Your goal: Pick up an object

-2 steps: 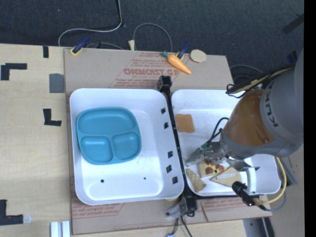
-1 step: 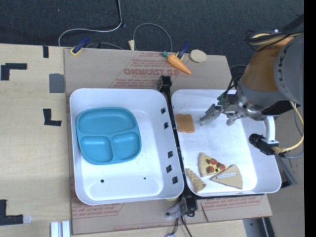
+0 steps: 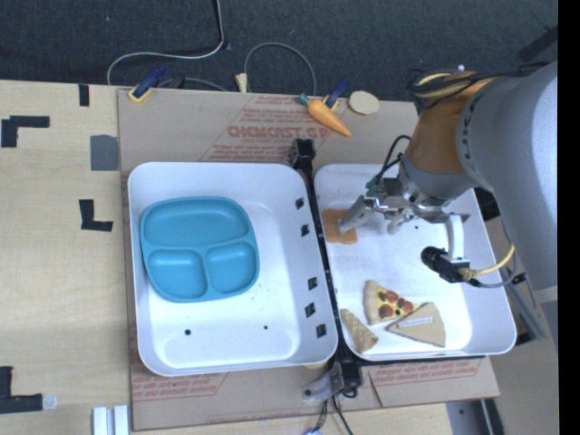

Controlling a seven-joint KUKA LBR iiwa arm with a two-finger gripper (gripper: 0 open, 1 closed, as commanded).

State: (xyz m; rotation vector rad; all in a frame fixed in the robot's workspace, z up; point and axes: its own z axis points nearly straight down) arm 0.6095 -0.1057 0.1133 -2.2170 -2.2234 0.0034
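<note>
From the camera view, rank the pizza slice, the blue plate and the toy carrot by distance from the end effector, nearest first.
From the end effector:
1. Pizza slice, below it in the same right bin.
2. Toy carrot, above it on the cardboard behind the bins.
3. Blue plate, off in the left bin.

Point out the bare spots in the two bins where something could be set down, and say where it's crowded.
Left bin: bare floor below the blue divided plate and along its right side. Right bin: open middle between the gripper and the pizza slice. Crowded: its lower edge, with pizza slice, sandwich wedge and tortilla chip, and its upper left by the tan piece.
</note>
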